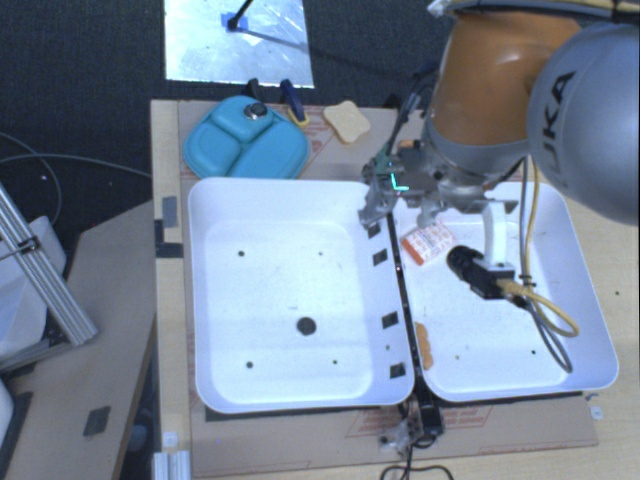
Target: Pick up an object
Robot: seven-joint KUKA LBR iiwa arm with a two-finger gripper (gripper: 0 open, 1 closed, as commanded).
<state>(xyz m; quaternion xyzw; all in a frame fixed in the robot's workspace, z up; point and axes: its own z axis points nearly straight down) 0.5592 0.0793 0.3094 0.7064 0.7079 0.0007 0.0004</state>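
My gripper [378, 206] hangs low over the far end of the divider between the two white bins, under the grey wrist and orange band. A red and white packet [428, 243] lies in the right bin [590, 348], just right of the gripper and partly under the wrist. A thin orange-brown piece [423, 345] rests against the right bin's left wall near the front. A small dark round object [306, 325] sits on the floor of the left bin [215, 298]. Nothing is visible between the fingers.
Behind the left bin lie a blue compartment tray [245, 140], a tan toast-shaped piece [347, 120] and a blue-handled tool [293, 99]. A shiny metal sheet [237, 28] lies farther back. An aluminium frame [40, 278] stands at the left.
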